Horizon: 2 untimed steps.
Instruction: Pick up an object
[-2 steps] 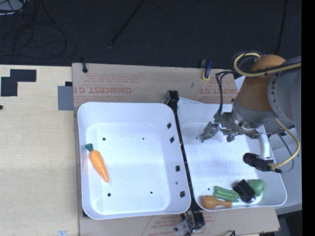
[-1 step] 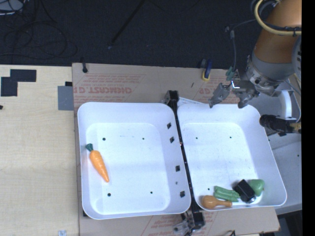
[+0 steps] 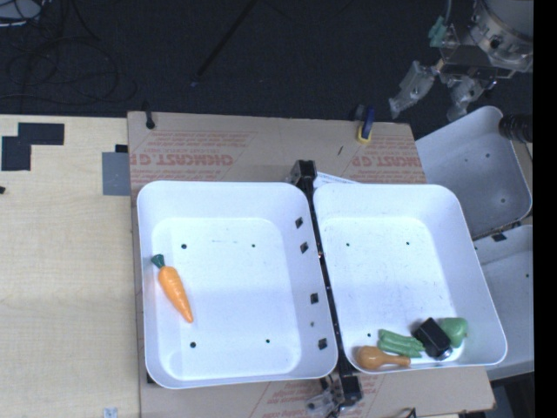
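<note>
Pear-shaped toy (image 3: 381, 358) lies in right bin (image 3: 474, 259); open jaws hang above.

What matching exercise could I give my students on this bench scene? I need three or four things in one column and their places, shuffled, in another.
Things:
1. carrot
2. black block
3. gripper
4. orange gourd-shaped toy

Places:
A. above the bench, beyond the right bin's far corner
B. left bin, by its left wall
C. right bin, along its near wall
D. right bin, near right corner, against green pieces

Pairs: 1-B, 2-D, 3-A, 4-C
</note>
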Tool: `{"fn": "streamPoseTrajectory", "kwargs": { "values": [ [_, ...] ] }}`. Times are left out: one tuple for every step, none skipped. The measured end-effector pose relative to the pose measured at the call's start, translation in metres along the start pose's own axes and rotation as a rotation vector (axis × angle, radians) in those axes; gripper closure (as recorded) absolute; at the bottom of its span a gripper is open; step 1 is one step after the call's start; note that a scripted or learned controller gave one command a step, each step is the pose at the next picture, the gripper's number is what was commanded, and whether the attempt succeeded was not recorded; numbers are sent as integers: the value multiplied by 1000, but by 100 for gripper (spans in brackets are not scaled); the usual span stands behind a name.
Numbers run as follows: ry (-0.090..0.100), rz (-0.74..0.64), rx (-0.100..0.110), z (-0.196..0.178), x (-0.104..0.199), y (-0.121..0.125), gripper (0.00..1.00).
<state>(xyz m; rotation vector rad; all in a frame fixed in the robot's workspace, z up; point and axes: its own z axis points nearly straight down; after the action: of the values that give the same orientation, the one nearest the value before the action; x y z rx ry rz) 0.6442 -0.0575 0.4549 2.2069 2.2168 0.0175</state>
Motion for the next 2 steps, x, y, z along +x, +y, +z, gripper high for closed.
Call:
{"fn": "streamPoseTrajectory", "kwargs": {
  "values": [
    [0,0,9,-89,-9,1,0],
    [1,-7,24,-92,-8,2,100]
  ]
}}
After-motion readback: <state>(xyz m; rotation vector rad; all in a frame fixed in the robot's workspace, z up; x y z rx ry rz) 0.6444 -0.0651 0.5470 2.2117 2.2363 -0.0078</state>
